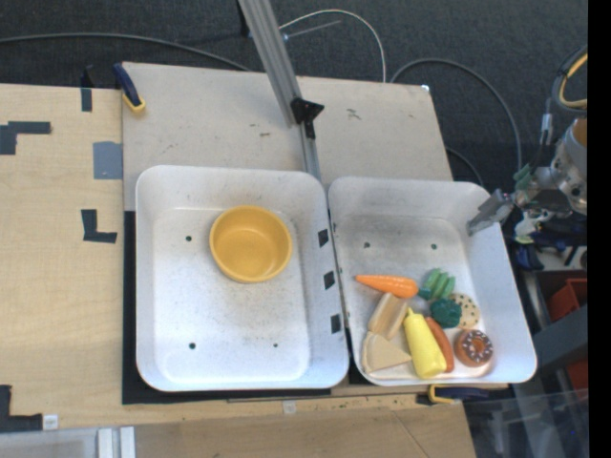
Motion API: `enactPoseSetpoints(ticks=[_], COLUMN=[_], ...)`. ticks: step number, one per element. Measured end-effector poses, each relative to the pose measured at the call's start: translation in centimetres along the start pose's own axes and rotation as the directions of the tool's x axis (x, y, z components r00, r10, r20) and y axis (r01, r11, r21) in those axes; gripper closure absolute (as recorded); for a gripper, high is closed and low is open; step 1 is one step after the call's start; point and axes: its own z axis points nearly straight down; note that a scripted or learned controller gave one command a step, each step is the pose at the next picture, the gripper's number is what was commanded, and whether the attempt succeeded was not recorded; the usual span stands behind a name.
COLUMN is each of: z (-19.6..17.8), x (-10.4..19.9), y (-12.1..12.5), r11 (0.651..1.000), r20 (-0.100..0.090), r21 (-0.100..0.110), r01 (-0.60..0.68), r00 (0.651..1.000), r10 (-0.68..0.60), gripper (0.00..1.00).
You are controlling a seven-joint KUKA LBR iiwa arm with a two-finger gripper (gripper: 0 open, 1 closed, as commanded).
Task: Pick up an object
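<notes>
bowl (250, 243) in left bin (162, 351) | toy food (420, 327) in right bin (382, 198)

The robot arm (573, 156) was grey metal with a rounded body. A yellow-orange ring sat at its twelve o'clock end. Toward nine o'clock it carried a small grey piece (489, 212) shaped like a flat blade. Green and blue parts and thin dark cables were around the wrist.

I noted a grey metal pole (277, 51) slanting across the bench (57, 256) behind the bins. A blue-and-yellow clamp (129, 88) sat at the board's far left corner, and thin cables (449, 65) looped over the dark floor (115, 8).
</notes>
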Motion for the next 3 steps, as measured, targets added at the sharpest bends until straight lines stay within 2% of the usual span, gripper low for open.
enactPoseSetpoints(ticks=[1,3], z=[0.0,11.4], x=[0.0,0.8], y=[0.0,0.6], r11=[1.000,1.000], r20=[0.000,-0.001], r21=[0.000,0.005], r01=[0.000,0.000], r00=[1.000,1.000], r10=[0.000,0.000], gripper=[0.00,0.00])
